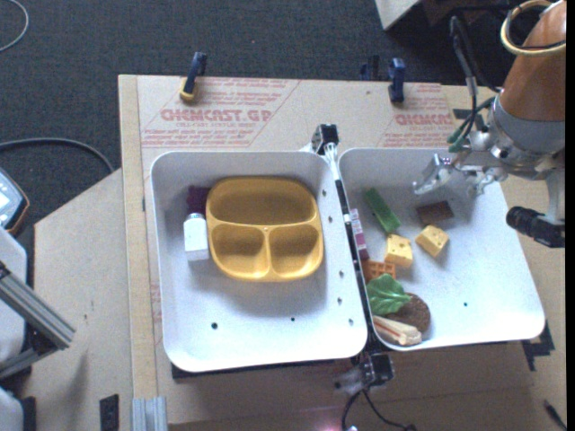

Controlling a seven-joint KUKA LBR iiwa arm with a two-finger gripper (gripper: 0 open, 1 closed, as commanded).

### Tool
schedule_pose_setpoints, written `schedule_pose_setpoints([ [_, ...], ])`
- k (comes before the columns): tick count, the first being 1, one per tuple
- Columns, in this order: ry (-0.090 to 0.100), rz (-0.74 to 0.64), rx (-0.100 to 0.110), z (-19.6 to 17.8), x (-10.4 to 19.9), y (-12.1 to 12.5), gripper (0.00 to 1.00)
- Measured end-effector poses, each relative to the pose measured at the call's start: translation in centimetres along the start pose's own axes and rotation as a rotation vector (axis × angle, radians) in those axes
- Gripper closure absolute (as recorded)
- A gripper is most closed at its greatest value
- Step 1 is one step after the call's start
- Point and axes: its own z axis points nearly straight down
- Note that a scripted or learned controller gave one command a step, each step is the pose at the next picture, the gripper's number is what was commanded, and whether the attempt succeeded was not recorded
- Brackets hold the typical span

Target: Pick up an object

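The right bin [503,285] holds toy food: a brown square [436,212], a green strip [382,211], two yellow cheese cubes [432,240] [399,250], an orange waffle piece [377,268], a green leaf [386,292], a brown patty [416,313] and a pale bun piece [396,331]. My gripper [456,180] hangs over the far part of this bin, just beyond the brown square. Its fingers stand apart, open, with nothing between them.
The left bin [171,312] holds a yellow divided plate [264,227], a small white bottle [196,237] and a dark purple item [198,196] beside it. A pink-and-white stick [357,232] lies along the wall between the bins. Clamps [191,77] [396,79] grip the board's far edge.
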Motion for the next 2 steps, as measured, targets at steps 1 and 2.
schedule_pose_setpoints([
  [1,-0.002,-0.002,-0.012,-0.6,0.0,0.2,0.0],
  [2,-0.001,-0.003,-0.006,3.7,0.4,0.4,0.0],
])
